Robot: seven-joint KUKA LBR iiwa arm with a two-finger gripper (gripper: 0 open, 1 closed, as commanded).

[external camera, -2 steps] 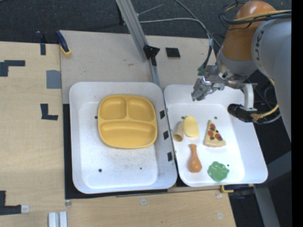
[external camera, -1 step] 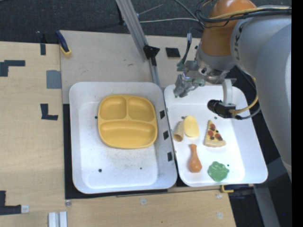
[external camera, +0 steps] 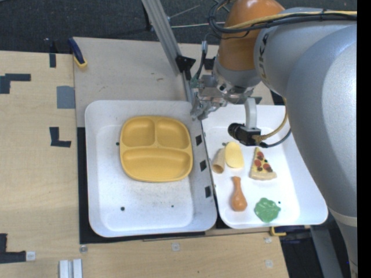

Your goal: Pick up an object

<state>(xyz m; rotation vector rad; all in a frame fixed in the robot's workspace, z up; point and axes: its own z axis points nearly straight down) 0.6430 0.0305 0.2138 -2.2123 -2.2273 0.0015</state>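
At the near edge of the right bin [external camera: 310, 213] lies a green leafy toy piece [external camera: 266, 209], like lettuce or broccoli, with a toy drumstick [external camera: 237, 194] just to its left, its bone end pointing away from the camera. Farther in, a toy pizza slice [external camera: 262, 165] lies with its crust toward the camera, and left of it a pale yellow rounded piece [external camera: 233, 154] touches a small tan cone-shaped piece [external camera: 218, 161]. All five lie loose on the bin floor, apart from the arm. In the left bin [external camera: 104, 213], a yellow divided plate [external camera: 156, 148] with three compartments rests in the far half. Beyond the toys, the gripper [external camera: 204, 106] hangs over the far end of the wall between the two bins, below the orange band [external camera: 246, 30] of the grey arm. Whether the gripper is spread or closed cannot be told from this angle. A black part [external camera: 243, 134] with a cable hangs just above the yellow piece.
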